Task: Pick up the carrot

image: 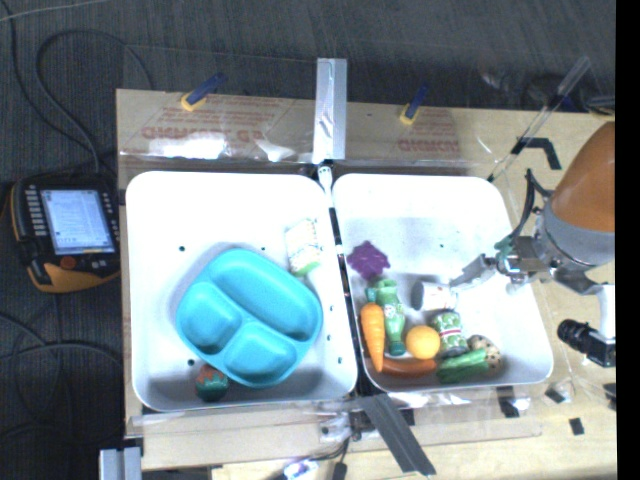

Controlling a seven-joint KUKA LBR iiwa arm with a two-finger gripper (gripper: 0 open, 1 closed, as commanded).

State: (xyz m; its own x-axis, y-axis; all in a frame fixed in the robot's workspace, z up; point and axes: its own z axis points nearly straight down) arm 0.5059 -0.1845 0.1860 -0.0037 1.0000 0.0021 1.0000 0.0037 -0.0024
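Note:
The orange carrot (372, 334) lies lengthwise along the left wall of the right bin (420, 218), near its front, with its tip toward the front edge. It touches a green bottle (390, 313) on its right. My gripper (468, 273) reaches in low from the right over the right bin's middle, beside a small white cup (435, 294). It is well to the right of the carrot and apart from it. Nothing shows in its grasp.
Around the carrot lie a purple piece (368, 259), an orange ball (422, 342), a small can (449, 326), a green cucumber (462, 365) and a brown sausage (405, 366). The left bin (160, 198) holds a blue divided plate (250, 316), a pale packet (303, 247) and a strawberry (210, 380).

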